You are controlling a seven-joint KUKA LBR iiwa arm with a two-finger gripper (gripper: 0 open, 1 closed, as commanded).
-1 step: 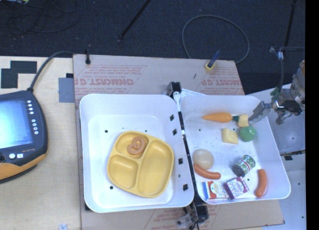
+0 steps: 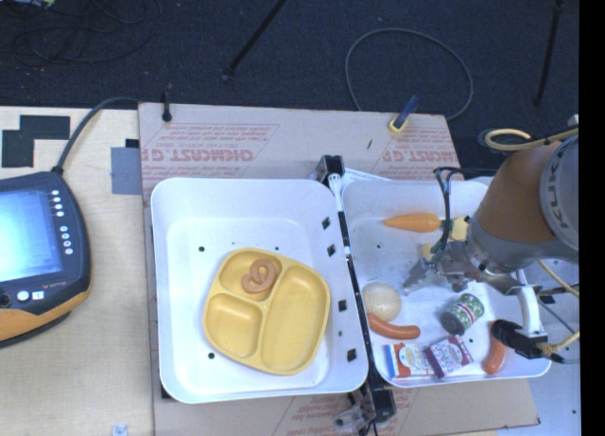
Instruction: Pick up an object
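over the right bin (image 2: 510, 373), arm (image 2: 525, 202) bent low from right, end effector (image 2: 427, 269) beside carrot (image 2: 413, 222), grip state unclear

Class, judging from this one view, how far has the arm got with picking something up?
Done: the gripper is down inside the right bin, between the carrot and the pale ball. In hand: nothing visible between its fingers. Left: closing on an item and lifting it.
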